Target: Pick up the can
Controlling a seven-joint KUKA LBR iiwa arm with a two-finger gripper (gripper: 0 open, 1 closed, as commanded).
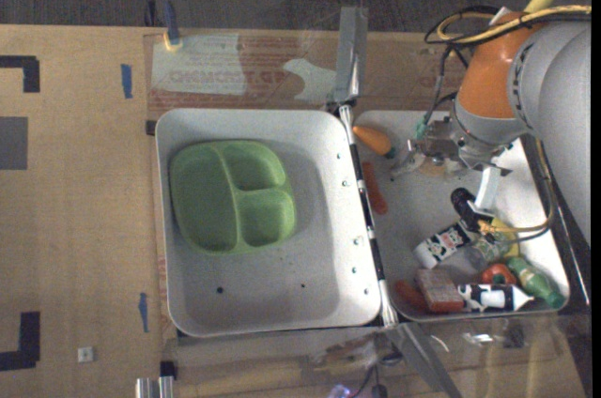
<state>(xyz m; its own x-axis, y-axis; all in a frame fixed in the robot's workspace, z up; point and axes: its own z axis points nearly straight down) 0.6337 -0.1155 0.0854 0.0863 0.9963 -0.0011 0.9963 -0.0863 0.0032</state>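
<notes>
Item: small cow-patterned black-and-white can (443, 245), lying tilted in the right white bin (404, 227). We note it just below the gripper (434, 152). Whether that is clenched, we cannot tell.

Two bins side by side on the bench (75, 227): left bin (188, 312) holding a divided tray (235, 194) in its upper-left part; right bin (404, 227) crowded along its lower and right side. In the right bin's upper-left corner, an oval toy (373, 139); just below it, along the left wall, a slim stick-like piece (375, 188). Above the upper middle, the gripper (441, 152), arm (526, 77) entering from the right. Lower down, a small carton (443, 245), a block (438, 289) beneath it, a bottle (495, 298) lying beside the block, another bottle (538, 284) at the lower-right corner
</notes>
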